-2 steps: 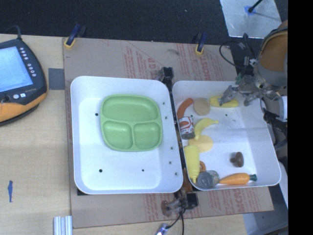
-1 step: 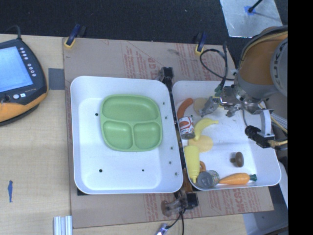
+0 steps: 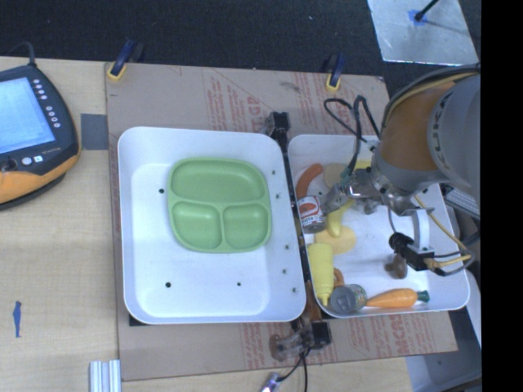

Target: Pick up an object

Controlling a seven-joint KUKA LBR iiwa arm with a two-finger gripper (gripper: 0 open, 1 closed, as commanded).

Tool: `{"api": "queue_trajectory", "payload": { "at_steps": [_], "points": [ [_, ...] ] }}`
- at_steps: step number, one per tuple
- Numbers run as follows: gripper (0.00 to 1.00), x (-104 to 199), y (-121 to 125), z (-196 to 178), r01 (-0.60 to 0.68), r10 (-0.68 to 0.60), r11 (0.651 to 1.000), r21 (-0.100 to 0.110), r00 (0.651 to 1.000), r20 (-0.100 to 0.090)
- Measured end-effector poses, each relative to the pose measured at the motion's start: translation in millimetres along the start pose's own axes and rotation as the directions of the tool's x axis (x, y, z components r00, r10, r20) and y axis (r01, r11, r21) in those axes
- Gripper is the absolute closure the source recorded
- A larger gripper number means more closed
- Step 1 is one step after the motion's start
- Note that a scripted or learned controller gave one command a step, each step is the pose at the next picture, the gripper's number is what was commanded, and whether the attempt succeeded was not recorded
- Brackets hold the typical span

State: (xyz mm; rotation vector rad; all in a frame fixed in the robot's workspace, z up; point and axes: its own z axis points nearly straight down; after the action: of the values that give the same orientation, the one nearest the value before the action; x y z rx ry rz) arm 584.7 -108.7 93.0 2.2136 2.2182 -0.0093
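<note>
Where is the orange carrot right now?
The carrot lies in the right bin, along the edge nearest the camera, just right of a round grey metal piece and below the arm.

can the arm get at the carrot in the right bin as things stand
Probably yes. The carrot lies along the near edge of the right bin, with open floor above it and only the round metal lid touching its left end. The arm hangs over the bin's middle, nothing between.
</note>
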Motion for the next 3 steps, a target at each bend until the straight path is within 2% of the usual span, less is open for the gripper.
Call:
{"api": "queue_trajectory", "payload": {
  "at_steps": [1, 2, 3],
  "points": [
    [0.00, 13, 71, 0, 0.001, -0.001, 1.000, 0.002, 1.000, -0.008],
    [0.00, 0, 20, 1, 0.002, -0.002, 1.000, 0.005, 1.000, -0.008],
    [0.00, -6, -14, 1, 0.004, -0.004, 1.000, 0.005, 1.000, -0.008]
  ]
}}
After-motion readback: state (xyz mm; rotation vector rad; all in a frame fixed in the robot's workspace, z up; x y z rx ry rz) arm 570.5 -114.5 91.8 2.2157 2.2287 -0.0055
